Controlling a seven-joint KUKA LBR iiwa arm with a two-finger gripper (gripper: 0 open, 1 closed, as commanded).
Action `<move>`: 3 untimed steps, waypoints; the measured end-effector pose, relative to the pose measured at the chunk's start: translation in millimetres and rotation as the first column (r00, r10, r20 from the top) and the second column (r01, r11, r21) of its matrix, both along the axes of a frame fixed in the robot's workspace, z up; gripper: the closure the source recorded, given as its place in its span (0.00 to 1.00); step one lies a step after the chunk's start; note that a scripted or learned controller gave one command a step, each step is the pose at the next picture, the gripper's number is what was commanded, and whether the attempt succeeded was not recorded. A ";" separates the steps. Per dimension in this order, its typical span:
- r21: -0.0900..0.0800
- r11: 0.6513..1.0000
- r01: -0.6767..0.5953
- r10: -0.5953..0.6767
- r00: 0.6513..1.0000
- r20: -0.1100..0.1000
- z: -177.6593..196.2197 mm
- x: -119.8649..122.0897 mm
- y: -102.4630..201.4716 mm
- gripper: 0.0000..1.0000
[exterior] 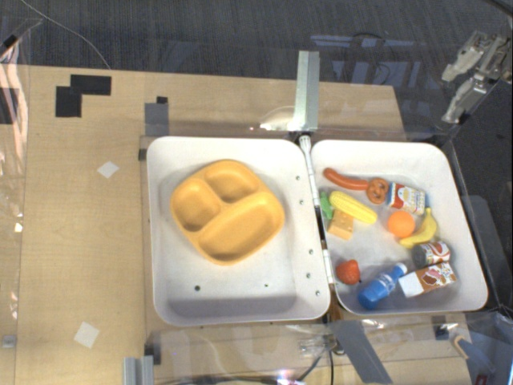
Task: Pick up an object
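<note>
- Currently the gripper (479, 64) hangs beyond the worktop's far right corner, well apart from both bins; whether it is open or closed I cannot tell, and nothing shows in its hold.
- No object is picked yet, I judge; every candidate lies in the right shallow white plastic bin (449, 165).
- Along that bin's far edge lies a long red toy sausage (346, 180), beside a round orange-brown toy face (377, 189) and a small printed carton (405, 198).
- A glossy yellow corn cob (353, 208) and a tan cheese wedge (341, 226) sit near the bin's left wall; a smooth orange ball (400, 224) touches a curved yellow banana (425, 229).
- Toward the near edge are a red tomato-like toy (348, 272), a blue plastic bottle (380, 288), and 2 brown-labelled containers (433, 265).
- The left bin (168, 295) carries a yellow 3-compartment plastic plate (228, 210).
- Risk: the items crowd together, so a descent could pinch 2 at once or push neighbours aside.
- Risk: round, smooth pieces such as the ball and bottle may roll or slip free.
- Risk: things close to the walls leave little room, so the gripper could strike a rim.
</note>
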State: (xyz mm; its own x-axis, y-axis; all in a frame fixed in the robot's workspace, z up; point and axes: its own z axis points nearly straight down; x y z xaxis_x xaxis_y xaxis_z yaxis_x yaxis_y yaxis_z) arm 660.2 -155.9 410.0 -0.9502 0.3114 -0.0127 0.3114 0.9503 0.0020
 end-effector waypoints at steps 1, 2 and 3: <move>0.004 0.997 0.073 -0.073 0.997 -0.009 -91.4 -29.8 66.2 0.00; 0.004 0.999 0.036 -0.036 0.999 -0.013 -191.4 -81.5 102.8 0.00; 0.005 0.935 0.355 -0.355 0.935 -0.009 -225.1 -121.3 169.7 0.00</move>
State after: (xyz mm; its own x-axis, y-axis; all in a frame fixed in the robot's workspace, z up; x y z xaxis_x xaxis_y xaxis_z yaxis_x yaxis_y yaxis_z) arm 538.9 13.9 184.9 -0.7776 0.6288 -0.0025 0.6288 0.7776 0.0041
